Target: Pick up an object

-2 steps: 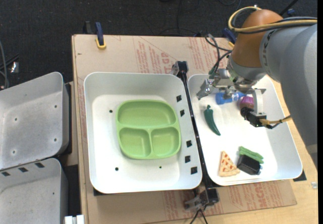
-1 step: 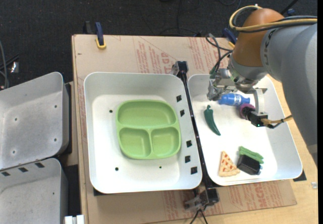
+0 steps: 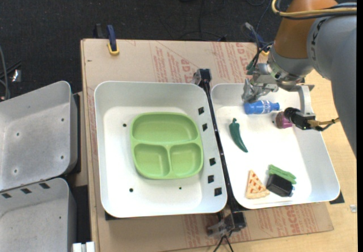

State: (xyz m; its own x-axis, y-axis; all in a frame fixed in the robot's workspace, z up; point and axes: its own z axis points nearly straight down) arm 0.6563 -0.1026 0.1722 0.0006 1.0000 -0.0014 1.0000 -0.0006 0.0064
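Right bin's far rim (image 3: 229, 86) hems the jaws, spread impossible to tell, just above the blue bottle (image 3: 262, 107).

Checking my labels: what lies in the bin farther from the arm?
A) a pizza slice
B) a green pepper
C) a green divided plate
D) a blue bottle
C: the green divided plate lies flat in the middle of that bin, with nothing else beside it.

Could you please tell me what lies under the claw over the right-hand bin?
A small blue plastic bottle lies on its side in the shallow white bin, just below the claw. The claw covers part of the bottle, so contact cannot be judged.
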